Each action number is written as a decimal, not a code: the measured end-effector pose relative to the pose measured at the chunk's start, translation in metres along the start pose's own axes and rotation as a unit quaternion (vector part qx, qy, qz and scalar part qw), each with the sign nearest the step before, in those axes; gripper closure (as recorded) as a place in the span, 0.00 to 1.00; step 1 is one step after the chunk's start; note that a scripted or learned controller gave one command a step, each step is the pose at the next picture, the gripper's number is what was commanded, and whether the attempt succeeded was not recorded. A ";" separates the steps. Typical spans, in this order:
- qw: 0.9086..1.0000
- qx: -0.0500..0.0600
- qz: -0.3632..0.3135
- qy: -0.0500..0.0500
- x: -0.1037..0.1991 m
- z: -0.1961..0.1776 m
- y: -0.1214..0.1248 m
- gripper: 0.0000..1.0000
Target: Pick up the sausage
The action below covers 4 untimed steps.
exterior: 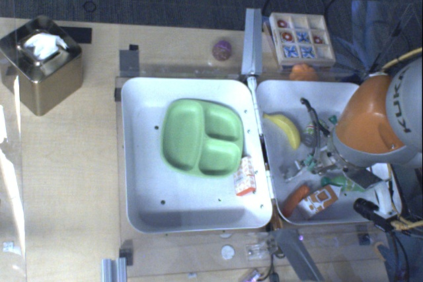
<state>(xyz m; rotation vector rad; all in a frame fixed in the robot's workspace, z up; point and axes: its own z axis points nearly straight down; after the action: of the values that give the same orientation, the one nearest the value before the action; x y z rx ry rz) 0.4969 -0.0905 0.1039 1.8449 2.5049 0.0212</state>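
Landmark for this report: the right bin [266, 97], the one the arm [370, 119] enters from the right.

The sausage [295, 197] lies on the floor of that bin, near its front edge and toward its left wall. It is a short reddish-orange piece, its long axis running diagonally: the lower end points to the bin's front-left corner, the upper end toward the bin's middle. Just beside it, on the side away from the left wall, sits a small printed packet [319, 200], close enough that the two may touch; this cannot be confirmed.

The gripper [317, 156] hangs over the middle of the right bin, amid thin dark and green oddments [316, 168] lying on the floor there. Whether its fingers stand apart or together cannot be told; nothing is seen held.

Governing relation: the sausage lies forward of the gripper and slightly toward the left wall, near but apart from it. In my judgement the coming move requires a short shift toward the bin's front-left corner, with the closing line set across the diagonal axis, and care that the packet is not caught alongside.

Other contents: a banana [285, 129] lies near the left wall toward the bin's back. Beyond the left wall, the neighbouring bin [142, 142] holds a green divided tray [201, 135] and a small carton [246, 176]
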 end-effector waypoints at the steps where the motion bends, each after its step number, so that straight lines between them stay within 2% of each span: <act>1: 0.999 0.010 -0.044 0.007 0.007 -0.081 0.075 0.00; 2: 0.989 0.013 0.145 0.006 0.063 -0.080 0.087 0.00; 3: 0.986 0.013 0.165 0.005 -0.008 -0.079 0.095 0.00; 4: 0.996 0.014 0.092 0.007 -0.009 -0.004 0.027 0.00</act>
<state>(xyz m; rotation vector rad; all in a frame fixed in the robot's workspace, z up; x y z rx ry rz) 0.5247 -0.0912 0.1092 2.0857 2.3469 0.0030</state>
